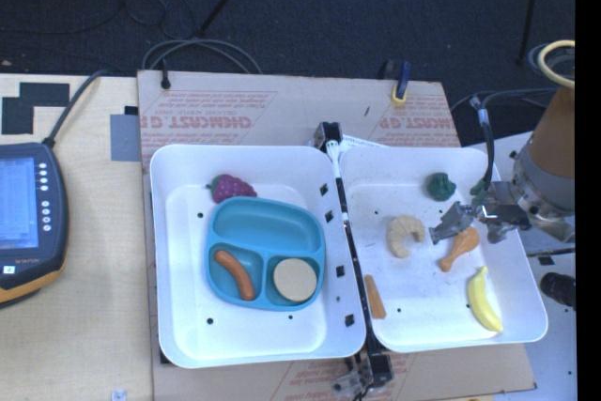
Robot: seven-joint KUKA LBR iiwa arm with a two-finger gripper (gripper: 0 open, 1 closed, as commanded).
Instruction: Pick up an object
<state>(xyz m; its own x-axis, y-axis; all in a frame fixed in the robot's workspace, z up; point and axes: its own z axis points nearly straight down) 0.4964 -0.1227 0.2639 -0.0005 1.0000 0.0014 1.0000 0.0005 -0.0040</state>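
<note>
- A grey handheld control pendant with a lit screen (pixel 21 219) lies at the far left of the pale wooden surface (pixel 94 333).
- The left shallow white plastic bin (pixel 178 296) holds a blue three-part plastic tray (pixel 265 223).
- A purple toy grape bunch (pixel 230 188) rests just beside the tray's upper left corner.
- A toy orange-red sausage (pixel 235 274) lies in the tray's left part; a round tan toy biscuit (pixel 295 280) sits in its lower right part.
- The right shallow white plastic bin (pixel 423 333) holds an orange toy carrot stick (pixel 375 297) near its left wall, a beige toy pastry (pixel 405 235) and a dark green toy vegetable (pixel 439 186).
- An orange-brown toy chicken drumstick (pixel 459 249) lies just under the gripper (pixel 467 219); whether the jaws are apart or together, I cannot tell.
- A yellow toy banana (pixel 484 300) lies near the bin's lower right corner.
</note>
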